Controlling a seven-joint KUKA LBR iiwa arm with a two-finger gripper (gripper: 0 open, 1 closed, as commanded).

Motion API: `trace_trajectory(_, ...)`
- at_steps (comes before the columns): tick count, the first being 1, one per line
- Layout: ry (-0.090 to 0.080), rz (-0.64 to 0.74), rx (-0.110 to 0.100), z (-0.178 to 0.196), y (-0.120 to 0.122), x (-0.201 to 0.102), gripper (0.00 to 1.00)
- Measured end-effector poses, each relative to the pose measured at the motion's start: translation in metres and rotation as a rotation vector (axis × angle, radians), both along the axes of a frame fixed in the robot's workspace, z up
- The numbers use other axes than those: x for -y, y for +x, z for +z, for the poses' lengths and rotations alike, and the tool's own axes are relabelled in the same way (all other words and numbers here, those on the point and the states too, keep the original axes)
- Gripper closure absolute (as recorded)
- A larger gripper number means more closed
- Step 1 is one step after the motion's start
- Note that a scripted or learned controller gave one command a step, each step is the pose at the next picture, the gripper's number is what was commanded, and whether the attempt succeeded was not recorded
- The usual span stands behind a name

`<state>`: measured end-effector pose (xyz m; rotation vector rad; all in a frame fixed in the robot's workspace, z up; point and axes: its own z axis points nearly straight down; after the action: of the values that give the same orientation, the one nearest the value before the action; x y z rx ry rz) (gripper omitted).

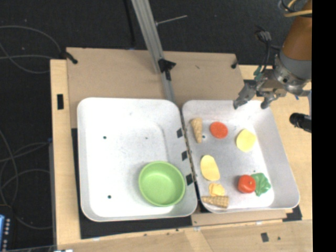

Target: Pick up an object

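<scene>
Grey two-finger gripper, fingers apart, nothing between them, hovers beyond round yellow plastic toy lemon: likely light, stiff, slippery; you pinch across its middle.

Orange band is seen above a grey wrist; dark cables are looped just above the fingers; two dark fingers are tipped black.

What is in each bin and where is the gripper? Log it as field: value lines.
left bin: green bowl near its front right corner
right bin: ice-cream cone, red round piece, pale yellow round piece, yellow oval piece, tomato with green leaf, waffle-like pieces
gripper: open, above the right bin's far edge, holding nothing
</scene>
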<state>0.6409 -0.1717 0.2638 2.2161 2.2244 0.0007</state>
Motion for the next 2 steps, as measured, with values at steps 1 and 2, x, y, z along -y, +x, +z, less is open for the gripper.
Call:
trace_trajectory(1,-0.001,0.000,0.000,0.000,0.000,0.000,0.00)
trace_trajectory(2,-0.001,-0.005,-0.007,-0.059,-0.009,0.000,0.00)
